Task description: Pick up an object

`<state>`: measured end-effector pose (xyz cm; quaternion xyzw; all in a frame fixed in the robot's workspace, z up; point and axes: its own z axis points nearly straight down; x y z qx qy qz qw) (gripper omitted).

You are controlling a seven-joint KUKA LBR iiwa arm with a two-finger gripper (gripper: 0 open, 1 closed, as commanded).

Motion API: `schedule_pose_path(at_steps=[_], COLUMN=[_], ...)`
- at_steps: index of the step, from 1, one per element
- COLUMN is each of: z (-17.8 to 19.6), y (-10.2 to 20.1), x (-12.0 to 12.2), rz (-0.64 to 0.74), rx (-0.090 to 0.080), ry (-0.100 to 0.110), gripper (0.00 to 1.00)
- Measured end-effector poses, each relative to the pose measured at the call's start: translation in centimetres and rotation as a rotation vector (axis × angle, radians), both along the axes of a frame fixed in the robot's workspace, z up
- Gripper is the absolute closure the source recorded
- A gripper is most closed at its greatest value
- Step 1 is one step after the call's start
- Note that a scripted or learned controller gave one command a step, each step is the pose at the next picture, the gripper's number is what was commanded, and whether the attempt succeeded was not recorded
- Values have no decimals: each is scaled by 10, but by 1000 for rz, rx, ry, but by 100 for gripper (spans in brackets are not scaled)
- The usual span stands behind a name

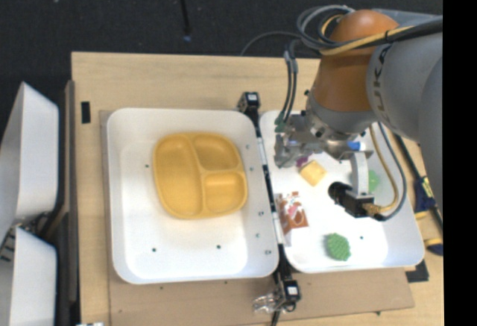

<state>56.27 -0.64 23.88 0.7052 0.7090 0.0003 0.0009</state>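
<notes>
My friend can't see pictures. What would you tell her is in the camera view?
A grey and orange robot arm reaches down over the right white bin, its tool near a pale yellow block. That bin also holds a green bumpy object and a small reddish packet. The left white bin holds a yellow divided plate.

Light falls evenly from above, bright on the two white bins (pixel 127 168), which come close to washing out; the desk (pixel 149 78) is paler at its middle; the floor beyond stays dark and grainy; shadows under the arm (pixel 402 86) are soft and short; a dull sheen sits on the orange band (pixel 350 56); the whole picture is slightly soft, small things blurred.
</notes>
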Motion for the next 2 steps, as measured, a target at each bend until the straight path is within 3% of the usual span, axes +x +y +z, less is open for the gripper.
schedule_pose_path(at_steps=[2], z=[-15], y=[92], x=[33], rz=[1], rx=[1], ry=[0], gripper=[100])
